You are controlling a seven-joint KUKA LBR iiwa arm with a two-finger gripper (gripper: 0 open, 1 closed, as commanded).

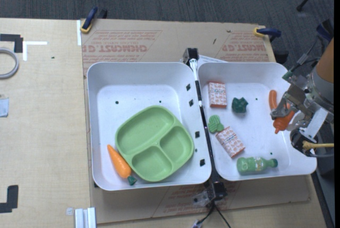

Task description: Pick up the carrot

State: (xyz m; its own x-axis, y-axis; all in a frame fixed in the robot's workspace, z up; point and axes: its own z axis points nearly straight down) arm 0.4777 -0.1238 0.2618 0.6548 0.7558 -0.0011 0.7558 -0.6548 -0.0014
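Where cardboard [127, 41] lies, lettering mirrored, unreadable

Getting cut off by the right edge beside the right bin [255, 76]: most of the arm [325, 70]. Hiding the lower part of an orange thing [281, 120] at that bin's right wall, gripper [287, 110] bodywork overlapping it. Fingers too murky to read.

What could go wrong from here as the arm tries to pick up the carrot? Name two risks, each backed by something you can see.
1. The carrot lies wedged between the green plate and the left bin's wall, so a grasp may well hit either one.
2. The end effector sits at the right bin's far edge, beside an orange sausage-shaped piece; the program might mistake that piece for the target, and the crossing must clear the ridge between the bins.
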